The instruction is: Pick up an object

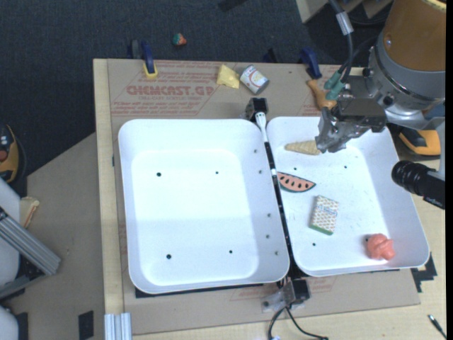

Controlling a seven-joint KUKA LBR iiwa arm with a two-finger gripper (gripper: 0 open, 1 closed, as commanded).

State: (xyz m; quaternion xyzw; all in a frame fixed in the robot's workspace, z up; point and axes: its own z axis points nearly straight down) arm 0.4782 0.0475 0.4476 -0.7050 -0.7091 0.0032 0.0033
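The gripper [327,144] hung low in the right bin [407,218], touching a tan cone [301,147]. Whether its claw was apart or together, I could not tell.

Four small objects in the right-hand shallow white bin [407,211]

A tan, cone-shaped wedge [301,147] lies flat near the far rim; a red watermelon-slice piece [295,183] lies beside the left wall; a pale, green-speckled rectangular block [325,214] sits mid-bin, tilted; a pink lumpy toy [379,247] rests in the near right corner.
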